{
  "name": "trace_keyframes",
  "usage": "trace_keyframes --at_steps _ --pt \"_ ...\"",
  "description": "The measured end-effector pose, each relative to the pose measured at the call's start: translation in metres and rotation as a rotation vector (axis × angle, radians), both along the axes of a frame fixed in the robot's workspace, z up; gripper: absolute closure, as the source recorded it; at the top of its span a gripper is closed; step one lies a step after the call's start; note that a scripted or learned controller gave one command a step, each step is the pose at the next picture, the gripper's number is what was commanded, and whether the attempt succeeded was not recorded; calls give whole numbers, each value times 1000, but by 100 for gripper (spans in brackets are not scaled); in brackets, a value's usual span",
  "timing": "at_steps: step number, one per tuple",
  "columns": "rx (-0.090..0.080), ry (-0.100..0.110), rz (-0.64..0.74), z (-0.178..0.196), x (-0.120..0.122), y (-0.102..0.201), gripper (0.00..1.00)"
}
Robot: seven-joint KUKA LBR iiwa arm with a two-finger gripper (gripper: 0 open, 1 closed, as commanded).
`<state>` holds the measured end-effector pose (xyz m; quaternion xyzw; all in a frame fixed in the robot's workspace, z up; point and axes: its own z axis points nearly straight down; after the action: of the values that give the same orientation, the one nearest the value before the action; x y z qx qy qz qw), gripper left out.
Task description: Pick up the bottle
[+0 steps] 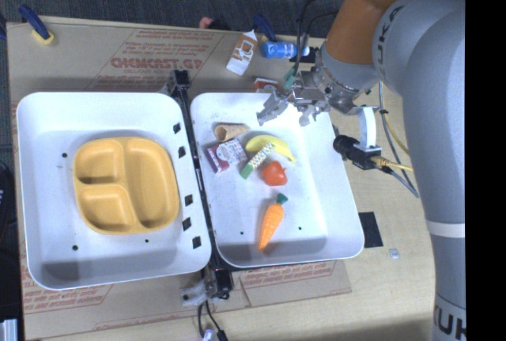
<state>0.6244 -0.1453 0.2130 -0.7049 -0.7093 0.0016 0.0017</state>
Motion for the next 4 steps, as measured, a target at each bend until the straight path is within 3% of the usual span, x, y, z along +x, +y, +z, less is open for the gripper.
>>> trace_keyframes --at_steps 1,2,3,4 --pt "-2 -9 37 -118 -6 37 0" --pt "3 -8 42 -107 -5 39 100" --pt "0 -1 -122 -21 -37 124 100" --pt "0 -2 -149 47 -44 170 100"
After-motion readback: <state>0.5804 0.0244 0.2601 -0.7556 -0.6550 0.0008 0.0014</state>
